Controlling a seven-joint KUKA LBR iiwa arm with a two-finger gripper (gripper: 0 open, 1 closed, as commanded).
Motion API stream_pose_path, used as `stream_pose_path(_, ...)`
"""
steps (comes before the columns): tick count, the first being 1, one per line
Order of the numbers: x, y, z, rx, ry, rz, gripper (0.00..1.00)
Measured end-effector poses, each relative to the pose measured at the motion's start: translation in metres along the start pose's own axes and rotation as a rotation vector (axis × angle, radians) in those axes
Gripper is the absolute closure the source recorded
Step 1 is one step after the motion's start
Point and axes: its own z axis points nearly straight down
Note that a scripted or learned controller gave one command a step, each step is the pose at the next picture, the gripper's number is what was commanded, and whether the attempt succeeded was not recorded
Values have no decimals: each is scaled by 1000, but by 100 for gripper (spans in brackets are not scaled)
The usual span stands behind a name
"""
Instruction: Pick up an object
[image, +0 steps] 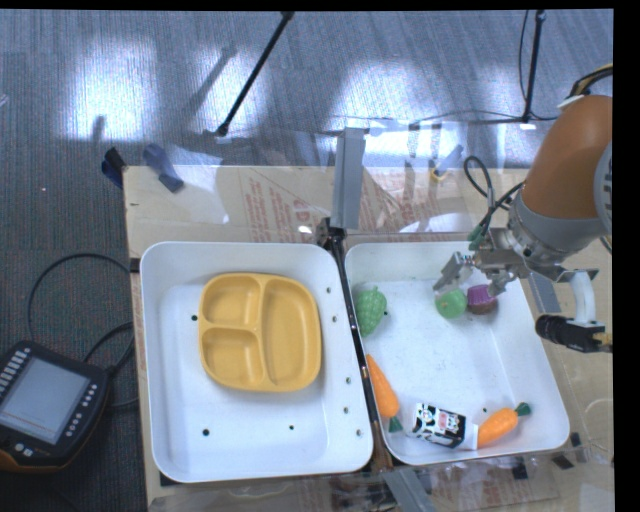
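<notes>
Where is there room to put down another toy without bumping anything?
Most room is in the left bin, along its front, below the yellow plate. The right bin has a bare middle patch, between the green toy and the carrots. It gets crowded near the gripper and front edge.

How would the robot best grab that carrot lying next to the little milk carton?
Probably from straight above, with the fingers closing across the orange body near its middle. The carrot lies flat and tilted, its leafy end up-right. Its lower-left end touches the milk carton, and the bin wall is close, so the middle offers the most room.
</notes>
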Motion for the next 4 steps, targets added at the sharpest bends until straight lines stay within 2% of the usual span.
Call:
stream_pose_path(1,-33,49,44,1,-1,125,0)
stream_pose_path(2,-44,38,117,-6,0,142,0)
stream_pose_path(3,-44,37,111,1,2,140,100)
stream_pose_path(4,-8,54,12,-13,-1,142,100)
